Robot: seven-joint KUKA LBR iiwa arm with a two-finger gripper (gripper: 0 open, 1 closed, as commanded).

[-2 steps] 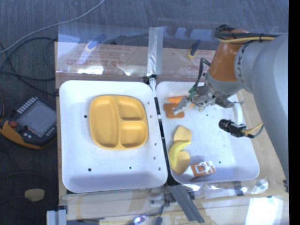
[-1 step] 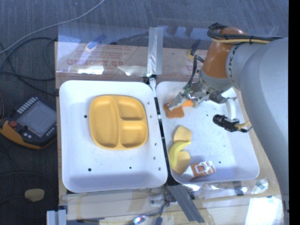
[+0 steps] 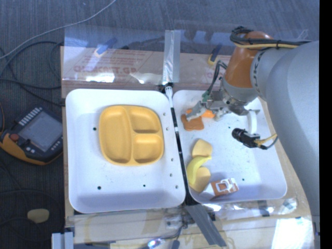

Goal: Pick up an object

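I see the gripper [image 3: 206,109] low in the far-left part of the right bin [image 3: 270,175], right at an orange flat piece [image 3: 192,122] that lies against the bin's left wall. A small brighter orange bit [image 3: 208,114] sits at the fingertips, but from this slant I cannot tell how far the jaws are apart or whether anything is pinched between them.

Nearer me in the same bin, 2 yellow banana-like pieces lie close together: a smaller one [image 3: 202,148] and, just beside it, a larger curved one [image 3: 197,173]. Near the bin's front edge is a small orange and white block [image 3: 225,187]. A black cable end with a yellow lead [image 3: 249,138] hangs over the bin's middle, below the wrist.

The arm [image 3: 290,82] comes in from the right, its orange band [image 3: 239,69] above the wrist and its grey body covering the bin's right side.

The left bin [image 3: 83,191] holds 1 yellow divided tray [image 3: 131,134] with 3 compartments, lying flat near its centre.

Both bins sit on a bench [image 3: 119,66] covered with brownish board and clear plastic sheet, with a strip of silver tape [image 3: 171,56] running toward the gap between the bins. Around it the floor is dark grey carpet [image 3: 41,14] with loose cables. A teach pendant [image 3: 32,134] with a dark screen lies on the floor at the left, and a small tan object [image 3: 38,215] rests near the bottom-left corner.
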